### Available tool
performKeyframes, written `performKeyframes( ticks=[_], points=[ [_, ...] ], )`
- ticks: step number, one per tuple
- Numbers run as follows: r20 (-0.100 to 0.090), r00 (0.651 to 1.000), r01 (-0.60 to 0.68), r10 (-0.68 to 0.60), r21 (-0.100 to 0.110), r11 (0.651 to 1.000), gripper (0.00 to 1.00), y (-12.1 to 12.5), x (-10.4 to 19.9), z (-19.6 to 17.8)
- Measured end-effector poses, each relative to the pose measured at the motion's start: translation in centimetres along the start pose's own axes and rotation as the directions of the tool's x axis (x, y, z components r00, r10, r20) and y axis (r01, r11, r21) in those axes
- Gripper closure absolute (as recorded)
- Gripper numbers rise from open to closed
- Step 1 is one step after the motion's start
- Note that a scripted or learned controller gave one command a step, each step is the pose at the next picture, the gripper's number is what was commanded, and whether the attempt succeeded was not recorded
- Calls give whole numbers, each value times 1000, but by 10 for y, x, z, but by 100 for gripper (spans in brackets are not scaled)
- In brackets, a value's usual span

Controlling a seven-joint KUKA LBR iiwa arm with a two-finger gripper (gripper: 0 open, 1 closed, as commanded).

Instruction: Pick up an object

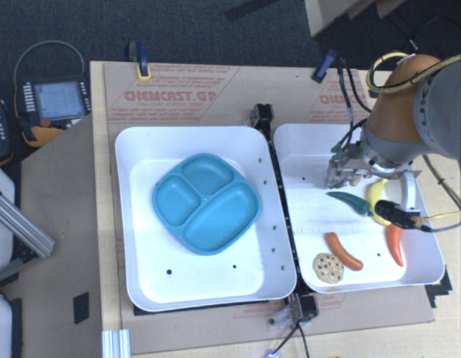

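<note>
Dark carpet surrounds a brown cardboard-covered worktop [215, 88] printed with red lettering that reads "CHEMCAST", the rest partly hidden. At far left, off the worktop, a handheld control pendant [55, 101] with a small lit screen lies inside a loop of black cable. On the worktop, the left bin [133, 222], smooth white with rounded corners, holds a glossy blue divided plate [207, 202] with three compartments, lying flat near the middle. The right bin [301, 151] carries a round speckled cookie [328, 268] near its front edge, an orange sausage [343, 250] just beside it, a green pepper [351, 201], a yellow banana [380, 200] and an orange carrot [395, 245]. The gripper [347, 171] hangs low over the right bin's back part, near the green pepper; whether its fingers are open or closed cannot be told.
</note>
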State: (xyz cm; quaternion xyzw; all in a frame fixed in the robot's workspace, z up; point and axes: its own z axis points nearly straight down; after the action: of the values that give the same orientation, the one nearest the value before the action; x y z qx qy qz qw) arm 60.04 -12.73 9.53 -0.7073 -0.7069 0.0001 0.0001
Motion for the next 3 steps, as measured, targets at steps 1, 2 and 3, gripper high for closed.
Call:
performKeyframes(
  ticks=[1, 2, 3],
  points=[
    [2, 1000, 0, 0, -7, 1000, 100, 3, -8, -61],
    [2, 1000, 0, 0, -7, 1000, 100, -1, -18, -115],
    [2, 1000, 2, -2, -8, 1000, 100, 0, -18, -160]
  ],
)
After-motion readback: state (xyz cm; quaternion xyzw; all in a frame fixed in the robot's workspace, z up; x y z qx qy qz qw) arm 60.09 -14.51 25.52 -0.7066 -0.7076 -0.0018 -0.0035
